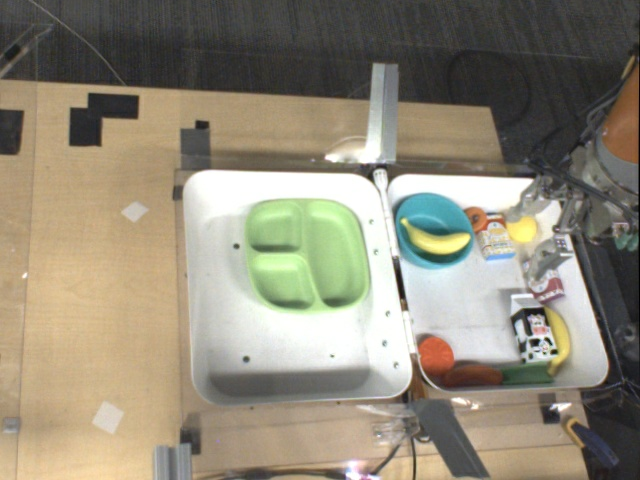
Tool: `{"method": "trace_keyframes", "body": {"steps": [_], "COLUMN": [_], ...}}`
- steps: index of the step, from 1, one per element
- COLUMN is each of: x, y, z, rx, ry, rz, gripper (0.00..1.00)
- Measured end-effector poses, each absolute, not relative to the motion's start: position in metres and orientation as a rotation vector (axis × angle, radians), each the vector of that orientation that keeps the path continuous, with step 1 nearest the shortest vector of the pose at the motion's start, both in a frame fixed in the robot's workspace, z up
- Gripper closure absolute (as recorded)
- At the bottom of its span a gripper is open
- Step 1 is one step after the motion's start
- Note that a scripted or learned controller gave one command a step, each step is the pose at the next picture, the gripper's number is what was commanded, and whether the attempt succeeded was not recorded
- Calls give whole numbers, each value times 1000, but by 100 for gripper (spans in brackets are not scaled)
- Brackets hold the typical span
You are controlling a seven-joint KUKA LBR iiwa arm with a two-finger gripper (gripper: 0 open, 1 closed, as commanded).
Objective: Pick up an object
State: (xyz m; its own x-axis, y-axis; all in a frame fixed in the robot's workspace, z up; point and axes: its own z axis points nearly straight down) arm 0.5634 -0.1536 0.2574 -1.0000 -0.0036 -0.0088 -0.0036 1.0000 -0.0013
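Camera view looks down on two white bins side by side on a wooden bench. Left bin has a green plate with three parts in it. Right bin has a blue bowl at its far left with a banana lying in it. Just right of the bowl sit a small orange and white box and a yellow toy. Near the front are a red ball, a red pepper, a green stick, a black and white carton and a second banana. The pincer hangs over the far right of this bin, beside the yellow toy. Its two fingers stand a little apart with nothing between them.
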Motion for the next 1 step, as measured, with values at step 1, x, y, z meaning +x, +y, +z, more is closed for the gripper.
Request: {"method": "trace_keyframes", "body": {"steps": [1], "x": [555], "y": [-194], "z": [127], "rx": [-108], "ry": [3144], "rz": [4], "gripper": [0]}}
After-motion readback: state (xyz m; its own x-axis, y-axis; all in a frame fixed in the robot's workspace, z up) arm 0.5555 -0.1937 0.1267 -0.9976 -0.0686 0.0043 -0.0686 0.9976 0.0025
